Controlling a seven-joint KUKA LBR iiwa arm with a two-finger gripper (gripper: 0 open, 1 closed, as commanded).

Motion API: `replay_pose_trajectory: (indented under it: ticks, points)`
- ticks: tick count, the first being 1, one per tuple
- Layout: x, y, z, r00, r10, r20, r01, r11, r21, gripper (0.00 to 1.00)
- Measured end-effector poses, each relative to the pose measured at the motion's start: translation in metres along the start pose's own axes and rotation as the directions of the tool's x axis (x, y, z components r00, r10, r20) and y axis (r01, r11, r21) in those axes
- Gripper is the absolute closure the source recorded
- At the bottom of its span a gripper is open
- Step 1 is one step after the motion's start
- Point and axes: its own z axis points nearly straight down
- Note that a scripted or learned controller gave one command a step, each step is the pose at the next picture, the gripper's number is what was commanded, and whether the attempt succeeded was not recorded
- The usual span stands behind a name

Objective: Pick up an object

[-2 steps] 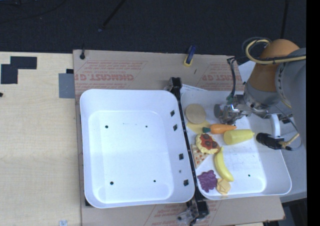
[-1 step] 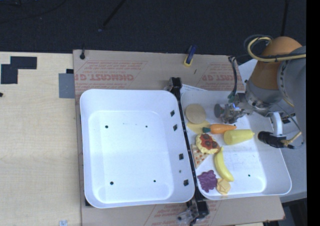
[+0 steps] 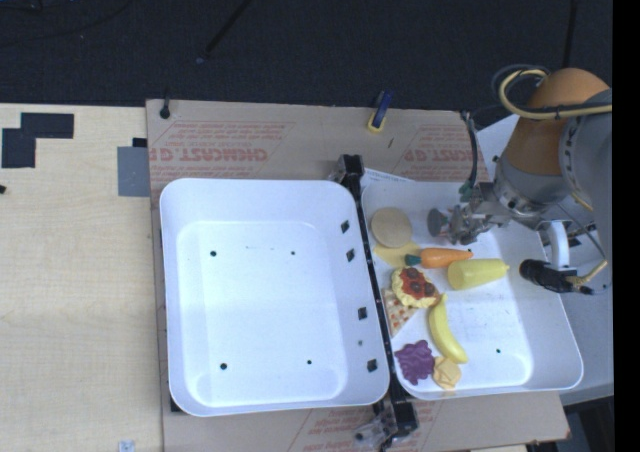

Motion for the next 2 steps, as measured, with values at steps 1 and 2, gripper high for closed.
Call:
replay_pose_trajectory:
  ticks: [1,2]
  points:
    - [-0.016,0.000,0.021,1.000,0.002,-0.002,-0.002,1.000,0.003,1.00]
    - [-0.016,0.000,0.010,1.000,0.001,-0.002,-0.001,1.000,0.003,1.00]
